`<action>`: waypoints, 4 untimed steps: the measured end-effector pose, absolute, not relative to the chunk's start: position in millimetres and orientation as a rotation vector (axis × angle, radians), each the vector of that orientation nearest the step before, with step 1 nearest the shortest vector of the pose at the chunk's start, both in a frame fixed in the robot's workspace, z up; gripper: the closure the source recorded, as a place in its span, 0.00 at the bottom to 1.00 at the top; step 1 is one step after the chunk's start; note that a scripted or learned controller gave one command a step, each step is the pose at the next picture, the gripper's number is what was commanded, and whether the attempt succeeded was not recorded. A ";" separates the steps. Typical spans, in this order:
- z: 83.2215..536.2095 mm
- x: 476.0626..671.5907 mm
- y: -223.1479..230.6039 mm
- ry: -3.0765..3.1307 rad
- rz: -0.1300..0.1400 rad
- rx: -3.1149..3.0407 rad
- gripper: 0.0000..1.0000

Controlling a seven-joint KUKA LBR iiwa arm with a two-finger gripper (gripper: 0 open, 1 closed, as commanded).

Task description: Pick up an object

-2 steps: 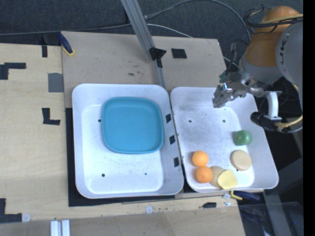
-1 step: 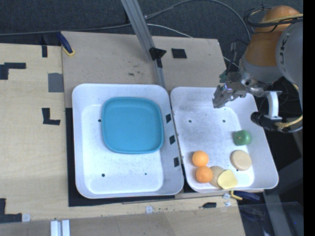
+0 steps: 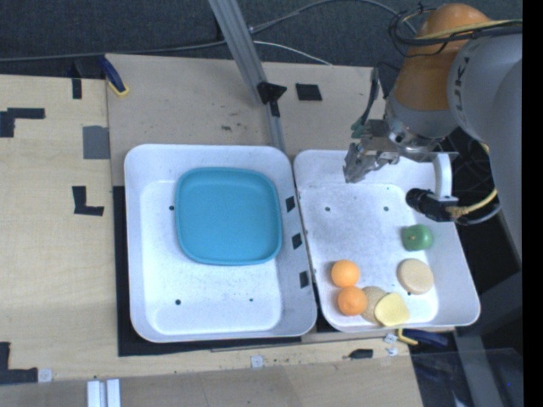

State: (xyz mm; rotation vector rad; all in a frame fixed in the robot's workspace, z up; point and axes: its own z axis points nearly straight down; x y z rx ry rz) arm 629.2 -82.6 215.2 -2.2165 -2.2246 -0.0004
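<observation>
My gripper (image 3: 356, 170) hangs over the far left part of the right bin (image 3: 365, 206), its fingers pointing down with nothing between them. Along the bin's near side lie two orange balls (image 3: 344, 273) (image 3: 351, 301), a yellow piece (image 3: 392, 309) and a tan round piece (image 3: 373, 298) half under it. A beige round piece (image 3: 415, 275) and a small green object (image 3: 416, 237) lie toward the right side. All of them are well apart from the gripper.
The left bin (image 3: 153, 253) holds a blue square plate (image 3: 228, 214). A grey metal pole (image 3: 246, 53) slants down to the gap between the bins. Black cables (image 3: 441, 203) hang by the arm at the right bin's far right.
</observation>
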 end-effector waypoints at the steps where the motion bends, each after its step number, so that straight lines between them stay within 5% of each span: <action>1: 207.3 637.6 -32.7 -2.225 0.000 -2.215 1.00; 4: 210.5 656.9 100.2 -2.225 -0.001 -2.217 1.00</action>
